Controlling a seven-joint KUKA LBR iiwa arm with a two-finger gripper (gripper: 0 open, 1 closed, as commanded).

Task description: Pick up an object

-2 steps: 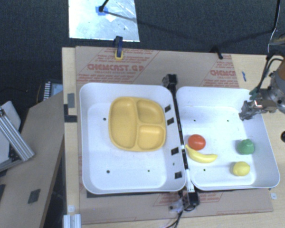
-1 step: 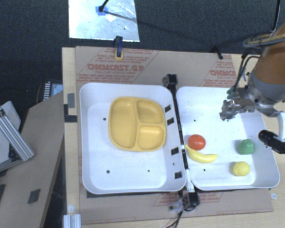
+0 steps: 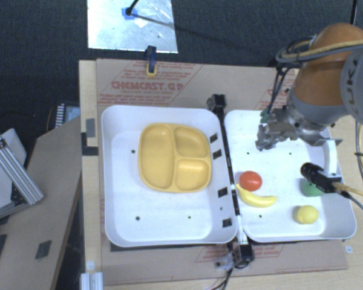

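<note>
I see my gripper [image 3: 267, 139] above the right bin [image 3: 345, 225]; tomato [image 3: 250, 179] and banana [image 3: 257, 199] lie below it.

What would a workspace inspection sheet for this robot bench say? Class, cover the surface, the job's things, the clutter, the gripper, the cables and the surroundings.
Surface: left bin and right bin, white, side by side on a brown board.
Job's things: in the right bin, a red tomato touching a yellow banana, a lemon, a green object partly hidden.
Clutter: yellow divided plate in the left bin.
Gripper: gripper over the right bin's rear, apart from the fruit.
Cables: bundle along the arm; wire by the right bin.
Surroundings: dark floor, silver sheet, aluminium frame.
</note>
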